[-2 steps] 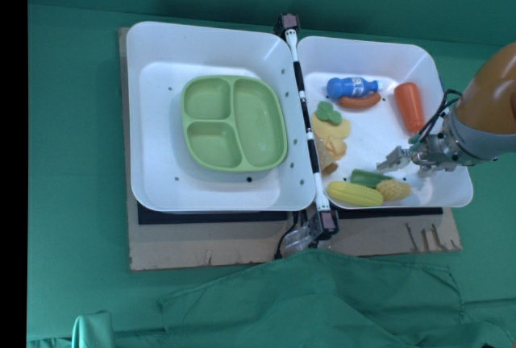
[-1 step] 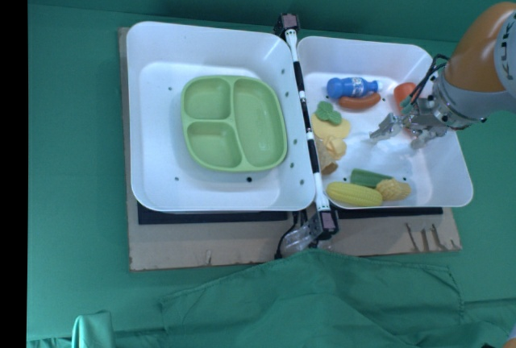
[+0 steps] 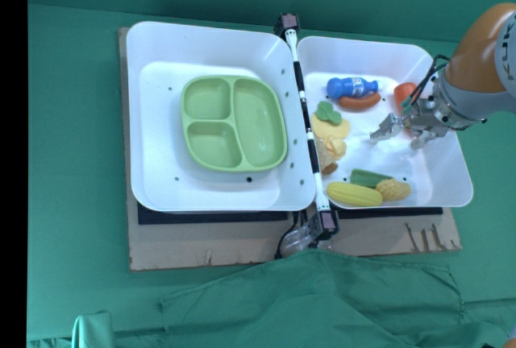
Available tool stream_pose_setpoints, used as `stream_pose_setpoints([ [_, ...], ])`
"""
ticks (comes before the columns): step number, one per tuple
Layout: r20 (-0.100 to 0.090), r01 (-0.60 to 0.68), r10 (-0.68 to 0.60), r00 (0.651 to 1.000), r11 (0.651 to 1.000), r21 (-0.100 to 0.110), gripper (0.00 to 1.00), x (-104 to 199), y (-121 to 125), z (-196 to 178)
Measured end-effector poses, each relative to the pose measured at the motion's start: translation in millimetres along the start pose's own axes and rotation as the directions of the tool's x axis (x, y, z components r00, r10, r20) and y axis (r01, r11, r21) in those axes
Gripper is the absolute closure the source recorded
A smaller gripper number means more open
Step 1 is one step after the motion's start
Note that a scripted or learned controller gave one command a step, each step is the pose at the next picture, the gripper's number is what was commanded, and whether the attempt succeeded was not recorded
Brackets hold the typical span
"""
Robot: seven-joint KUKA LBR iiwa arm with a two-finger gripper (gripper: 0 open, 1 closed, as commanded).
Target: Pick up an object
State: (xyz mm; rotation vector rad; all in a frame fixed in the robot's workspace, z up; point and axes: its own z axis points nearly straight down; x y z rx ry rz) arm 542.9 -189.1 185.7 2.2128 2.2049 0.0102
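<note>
The right bin (image 3: 448, 177) holds several toy foods. A blue bottle (image 3: 352, 86) lies at the back with a red sausage (image 3: 359, 102) just in front of it. An orange-red piece (image 3: 404, 92) is partly hidden behind the wrist. At the bin's left side are a green leaf on a yellow disc (image 3: 329, 120) and a beige piece (image 3: 333, 148). Along the front lie a green cucumber (image 3: 370, 177), a yellow banana (image 3: 354, 194) and a corn cob (image 3: 393, 190). My gripper (image 3: 397, 138) hangs open over the bare middle of this bin, with nothing between its fingers.
The left bin (image 3: 161, 56) carries a light green divided plate (image 3: 234, 122). A black-and-white divider rail (image 3: 300, 101) runs between the bins. Green cloth (image 3: 322, 298) is bunched in front of the bench.
</note>
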Motion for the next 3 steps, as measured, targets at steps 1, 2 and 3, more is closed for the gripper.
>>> stream_pose_setpoints([
  [1,-0.001,0.007,-0.007,1.0,1.0,0.002,0.0,39.1,97.7,2.7],
  [2,-0.038,0.006,-0.003,0.999,0.997,0.076,0.0,8.5,152.8,5.2],
  [3,-0.028,0.001,0.001,1.0,0.997,0.079,1.0,5.4,150.5,-6.8],
])
